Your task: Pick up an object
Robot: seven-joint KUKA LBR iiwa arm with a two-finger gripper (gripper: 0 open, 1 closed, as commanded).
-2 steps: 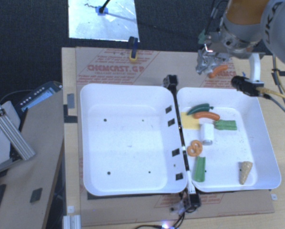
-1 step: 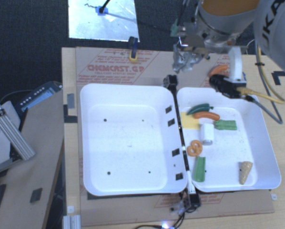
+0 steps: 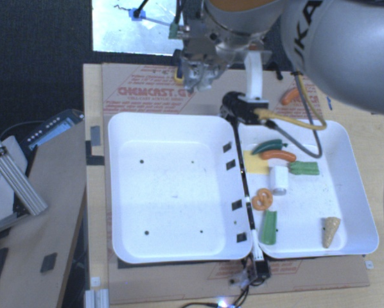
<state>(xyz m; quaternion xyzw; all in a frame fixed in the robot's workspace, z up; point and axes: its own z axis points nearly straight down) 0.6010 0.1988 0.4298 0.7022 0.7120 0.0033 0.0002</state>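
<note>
The grey arm (image 3: 346, 37) filled the upper right of the view, its wrist raised over the far edge of the counter (image 3: 96, 95), above the printed cardboard sheet (image 3: 147, 92) and behind both bins. The left bin (image 3: 124, 191) lay bare; the right bin (image 3: 352, 185) held all the small toys: a green pepper (image 3: 268, 145), an orange sausage (image 3: 279, 155), a yellow slab (image 3: 255, 164), a green block (image 3: 304, 168), a white cylinder (image 3: 279, 178), a pretzel (image 3: 263, 199), a green pod (image 3: 269, 227) and an ice-cream cone (image 3: 331, 230). The pick looked barely begun: every toy rested in its bin, none lifted. The hand (image 3: 195, 76) hung well apart from them, nothing visible in it; whether it was released or clenched could not be told.
</note>
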